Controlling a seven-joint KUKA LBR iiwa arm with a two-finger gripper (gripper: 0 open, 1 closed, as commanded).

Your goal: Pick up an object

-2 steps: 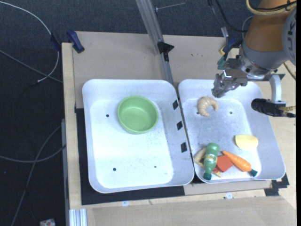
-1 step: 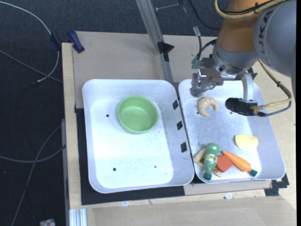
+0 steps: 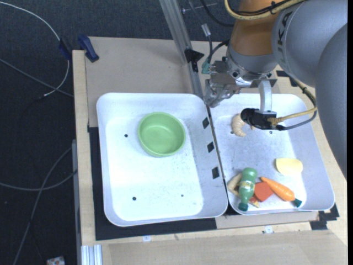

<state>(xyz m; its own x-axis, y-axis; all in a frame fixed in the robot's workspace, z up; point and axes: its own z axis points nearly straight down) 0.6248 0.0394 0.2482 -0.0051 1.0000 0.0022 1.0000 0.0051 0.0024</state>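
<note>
My gripper [image 3: 214, 96] hangs over the far left corner of the right bin [image 3: 309, 148], close to the divider between the two bins. Nothing shows held in it. A tan croissant-shaped piece [image 3: 238, 125] lies just right of and below the gripper, beside a black fitting [image 3: 258, 118] on the arm. Near the right bin's front edge sit a green bottle [image 3: 247, 184], an orange carrot [image 3: 279, 189], a red piece [image 3: 262, 191] and a tan piece [image 3: 234, 182]. A pale yellow piece [image 3: 288, 165] lies to their right. A green bowl [image 3: 161, 133] stands in the left bin [image 3: 118, 192].
The grey arm with its orange band [image 3: 259, 4] covers the upper right. A metal post [image 3: 179, 32] slants up from the bins' far edge. A yellow cable [image 3: 300, 115] runs across the right bin's far side. Black clips [image 3: 210, 146] line the divider.
</note>
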